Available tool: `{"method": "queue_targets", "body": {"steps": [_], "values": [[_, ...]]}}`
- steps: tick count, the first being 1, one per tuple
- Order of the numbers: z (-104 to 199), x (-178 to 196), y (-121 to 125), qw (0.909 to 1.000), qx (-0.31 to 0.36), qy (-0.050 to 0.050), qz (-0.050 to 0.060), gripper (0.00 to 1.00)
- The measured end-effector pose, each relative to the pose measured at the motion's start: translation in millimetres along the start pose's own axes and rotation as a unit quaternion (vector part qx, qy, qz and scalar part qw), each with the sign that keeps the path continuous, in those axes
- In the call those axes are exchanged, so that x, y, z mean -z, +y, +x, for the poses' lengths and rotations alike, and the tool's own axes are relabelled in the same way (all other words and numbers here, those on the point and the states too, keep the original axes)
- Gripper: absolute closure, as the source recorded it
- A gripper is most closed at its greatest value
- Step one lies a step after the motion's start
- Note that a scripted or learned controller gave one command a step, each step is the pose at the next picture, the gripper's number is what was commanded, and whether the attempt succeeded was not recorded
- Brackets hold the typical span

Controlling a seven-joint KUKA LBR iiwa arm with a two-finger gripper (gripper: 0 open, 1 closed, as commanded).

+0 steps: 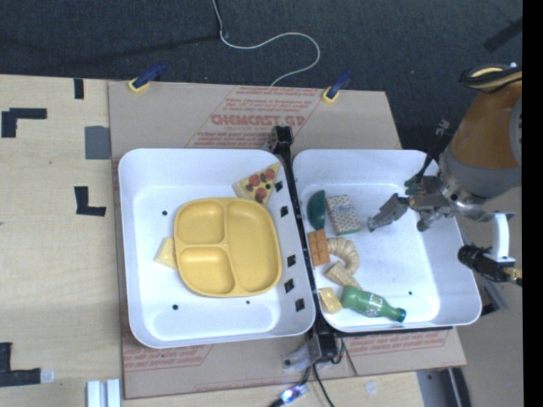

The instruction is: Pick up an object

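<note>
My gripper [399, 221] hangs over the right bin [441, 270], near its right-hand side, open with nothing between its fingers. To its left in that bin lie a speckled grey block [342, 213] and a dark green piece [316, 209]. Below them are an orange-brown cracker [318, 248] and a beige curved pastry [344, 259]. A green bottle [372, 303] lies on its side at the front, beside a small yellow piece [328, 300]. The gripper's left fingertip is a short way right of the speckled block and touches none of these.
The left bin [144, 312] holds a yellow divided plate [227, 246], a pizza slice [259, 185] at its back right and a pale yellow wedge [164, 251] at the plate's left. A black divider [293, 227] runs between the bins. A white cable [271, 45] lies behind the bench.
</note>
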State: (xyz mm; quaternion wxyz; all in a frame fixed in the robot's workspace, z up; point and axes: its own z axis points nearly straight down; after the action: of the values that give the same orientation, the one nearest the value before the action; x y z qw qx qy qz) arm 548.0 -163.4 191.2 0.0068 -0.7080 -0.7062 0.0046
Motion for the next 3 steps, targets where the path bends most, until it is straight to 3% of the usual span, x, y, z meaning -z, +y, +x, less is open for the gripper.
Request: {"method": "queue_targets", "body": {"steps": [1,2,3], "values": [[0.4,8.1,3.0,1.0,0.002,-0.001,-0.007,0.0],[0.7,-49.7,12.5,1.0,0.002,-0.001,-0.005,0.0],[1.1,-98.8,15.6,0.9999,0.0,-0.001,-0.011,0.0]]}}
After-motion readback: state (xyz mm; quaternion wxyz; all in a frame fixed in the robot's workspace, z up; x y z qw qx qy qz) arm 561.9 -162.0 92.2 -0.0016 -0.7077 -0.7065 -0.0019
